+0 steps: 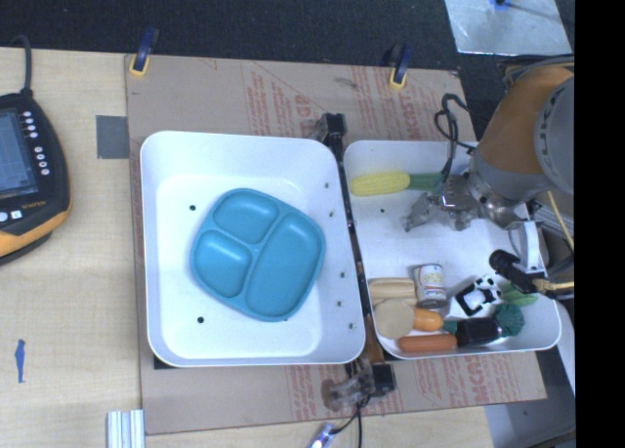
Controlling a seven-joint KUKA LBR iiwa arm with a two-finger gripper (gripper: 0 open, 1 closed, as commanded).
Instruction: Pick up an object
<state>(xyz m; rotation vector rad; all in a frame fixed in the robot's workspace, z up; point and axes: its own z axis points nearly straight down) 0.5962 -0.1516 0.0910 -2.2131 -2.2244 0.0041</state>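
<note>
My gripper [437, 224] hangs over the upper middle of the right bin [391, 156], its two metal fingers spread apart with nothing between them. A yellow corn cob [381, 183] lies just up and left of it, not touching. Lower in the same bin a cluster of items lies together: a small can [429, 284], a pale bread piece [393, 304], a small orange piece [428, 320], a reddish sausage [427, 344], a green broccoli [509, 320] and a black-and-white toy [479, 294].
The left bin [161, 339] holds a blue divided plate [258, 254]. A handheld control pendant [24, 168] lies on the bench at far left. Clamps [144, 51] pin the cardboard at the back. The arm's grey and orange body [527, 139] overhangs the right bin's right side.
</note>
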